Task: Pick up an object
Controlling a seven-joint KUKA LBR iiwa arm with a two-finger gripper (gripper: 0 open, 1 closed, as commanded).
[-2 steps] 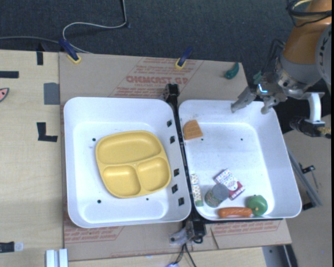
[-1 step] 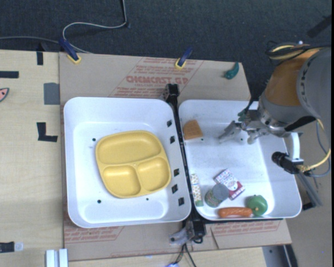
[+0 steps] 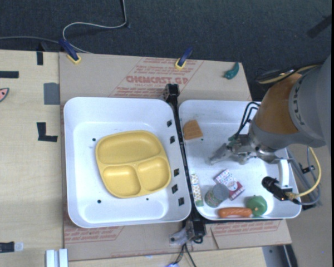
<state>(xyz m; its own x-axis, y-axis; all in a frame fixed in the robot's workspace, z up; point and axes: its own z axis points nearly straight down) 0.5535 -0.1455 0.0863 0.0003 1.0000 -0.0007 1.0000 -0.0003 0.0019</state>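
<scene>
1. Bench seen from above at a slant, with two shallow white bins side by side on a sheet of brown cardboard [image 3: 150,77] printed with red lettering.
2. Left bin [image 3: 78,149] holds a yellow divided plate [image 3: 132,163] with three compartments, lying flat near the bin's middle.
3. Right bin [image 3: 211,115] holds several small things. A tan square piece [image 3: 192,130] lies near its upper left corner.
4. Along the right bin's near edge sit a grey round object [image 3: 216,195], a small red and white card [image 3: 227,181] just above and beside it, an orange carrot-shaped toy [image 3: 234,212] lying flat, and a green round toy [image 3: 257,204] touching the carrot's right end.
5. Grey arm with an orange band [image 3: 278,110] reaches in from the right over the right bin.
6. Gripper [image 3: 216,158] sits low over the middle of the right bin, its metal fingers [image 3: 220,152] pointing left and a little spread, with nothing visible between them.
7. Gripper tips are above the card and the grey object, apart from both, and right of the tan piece.
8. Two yellow and blue clips [image 3: 71,53] pin the cardboard's far edge, and a black cable [image 3: 122,10] runs across the dark floor beyond.
</scene>
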